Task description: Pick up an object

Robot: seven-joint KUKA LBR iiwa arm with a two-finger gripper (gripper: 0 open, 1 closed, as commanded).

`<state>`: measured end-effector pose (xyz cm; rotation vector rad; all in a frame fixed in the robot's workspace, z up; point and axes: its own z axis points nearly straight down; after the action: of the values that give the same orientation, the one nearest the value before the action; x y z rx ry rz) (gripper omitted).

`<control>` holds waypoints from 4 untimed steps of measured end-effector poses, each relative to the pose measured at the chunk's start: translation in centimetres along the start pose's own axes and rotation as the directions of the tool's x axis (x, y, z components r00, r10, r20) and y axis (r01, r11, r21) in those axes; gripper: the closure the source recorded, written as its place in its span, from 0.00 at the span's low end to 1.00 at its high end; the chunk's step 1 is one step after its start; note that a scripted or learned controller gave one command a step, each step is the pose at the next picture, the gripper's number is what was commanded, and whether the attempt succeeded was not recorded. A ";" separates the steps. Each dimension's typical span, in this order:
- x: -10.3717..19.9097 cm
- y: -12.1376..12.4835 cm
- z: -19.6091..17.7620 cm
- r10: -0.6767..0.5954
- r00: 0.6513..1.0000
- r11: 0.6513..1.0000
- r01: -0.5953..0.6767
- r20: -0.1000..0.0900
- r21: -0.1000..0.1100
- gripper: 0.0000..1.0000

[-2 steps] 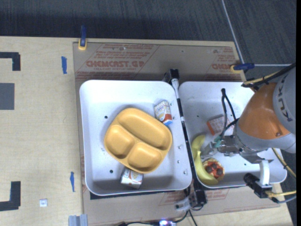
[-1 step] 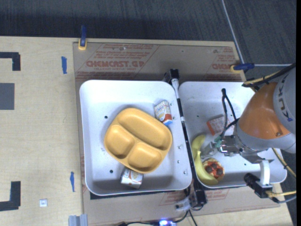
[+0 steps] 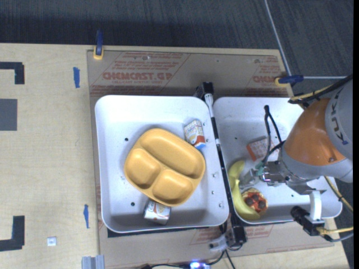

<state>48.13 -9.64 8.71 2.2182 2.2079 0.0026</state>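
Two bins (image 3: pixel 112 150): shallow white plastic, side by side.
Tray (image 3: pixel 164 166): smooth yellow, three hollows.
Banana (image 3: pixel 238 198): curved, yellow.
Hand (image 3: pixel 259 176): above banana; grip cannot be told.

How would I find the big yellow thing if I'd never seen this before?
Look in the left white bin. The yellow divided tray lies in its middle, with three hollows. It is far bigger than the small packets beside it.

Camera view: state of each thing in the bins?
Yellow tray: upright, tilted, in left bin.
Small carton: against tray's far edge.
Crumpled packet: partly under tray's near edge.
Banana: lying in right bin.
Gripper: low over the banana.
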 end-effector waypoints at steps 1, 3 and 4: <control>0.0 0.0 0.0 0.000 1.000 1.000 0.000 0.000 0.000 0.00; 0.0 0.0 0.0 -0.001 1.000 1.000 0.001 -0.001 0.000 0.00; 0.0 0.0 0.0 0.000 1.000 1.000 0.000 0.000 0.000 0.00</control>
<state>48.12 -9.65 8.71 2.2179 2.2083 0.0031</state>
